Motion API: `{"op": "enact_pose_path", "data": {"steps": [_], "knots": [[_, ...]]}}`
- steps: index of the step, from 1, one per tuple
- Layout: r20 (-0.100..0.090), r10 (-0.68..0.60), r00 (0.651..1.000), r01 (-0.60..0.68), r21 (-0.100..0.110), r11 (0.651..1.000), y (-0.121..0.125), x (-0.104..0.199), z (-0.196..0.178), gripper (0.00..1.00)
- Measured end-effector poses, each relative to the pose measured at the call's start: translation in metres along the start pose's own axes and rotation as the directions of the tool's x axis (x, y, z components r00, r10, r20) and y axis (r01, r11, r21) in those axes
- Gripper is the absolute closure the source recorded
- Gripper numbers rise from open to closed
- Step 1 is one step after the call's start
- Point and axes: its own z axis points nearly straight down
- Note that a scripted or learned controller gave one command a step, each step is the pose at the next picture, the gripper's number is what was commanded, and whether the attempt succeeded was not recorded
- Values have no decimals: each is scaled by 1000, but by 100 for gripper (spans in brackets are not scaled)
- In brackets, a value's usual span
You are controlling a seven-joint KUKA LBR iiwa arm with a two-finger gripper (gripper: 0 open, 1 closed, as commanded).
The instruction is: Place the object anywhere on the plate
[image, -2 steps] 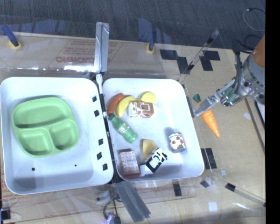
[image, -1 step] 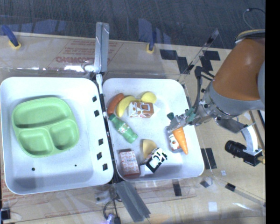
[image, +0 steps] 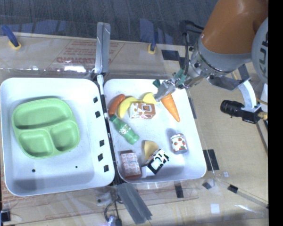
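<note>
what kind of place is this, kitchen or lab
Most likely a robot lab bench, not a kitchen: two white bins taped to a board, toy food such as a carrot, and a grey and orange arm reaching in.

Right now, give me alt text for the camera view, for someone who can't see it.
The gripper sits at the carrot's top in the right bin, among toy foods. The left bin holds a green plate.

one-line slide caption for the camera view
Gripper at the carrot in the toy-filled right bin; green plate waits left.
</note>
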Motion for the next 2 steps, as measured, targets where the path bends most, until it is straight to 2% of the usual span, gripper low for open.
{"op": "enact_pose_path", "data": {"steps": [1,2], "knots": [[-3,-235,972,235,3,972,57,31,180,100],[-2,-425,905,425,2,905,91,112,179,100]]}}
